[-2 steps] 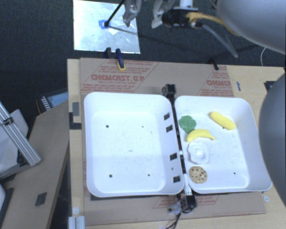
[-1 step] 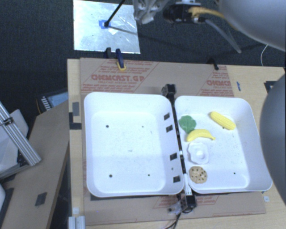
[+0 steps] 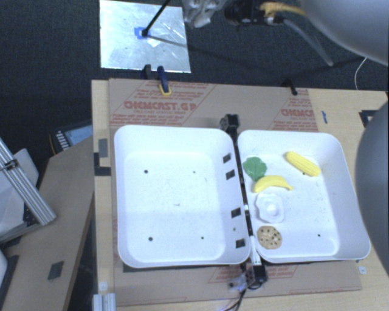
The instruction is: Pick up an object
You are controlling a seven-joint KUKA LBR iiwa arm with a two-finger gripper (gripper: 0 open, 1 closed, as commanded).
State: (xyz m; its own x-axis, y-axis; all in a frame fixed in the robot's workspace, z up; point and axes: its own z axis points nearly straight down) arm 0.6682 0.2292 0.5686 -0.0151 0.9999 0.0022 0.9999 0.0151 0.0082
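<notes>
The right bin holds several toy foods near its left side. A green leafy piece lies by the divider, with a yellow banana just below it. A yellow corn cob rests to the right of them. Below the banana lies a white fried egg, and a brown cookie sits nearest the front. My gripper is high at the top edge of the view, far behind both bins and over the dark floor. Its fingers are blurred.
The left bin sits beside the right one, joined by black clips along the divider. A shiny metal sheet lies on the floor behind the bench. An aluminium rail stands at the left.
</notes>
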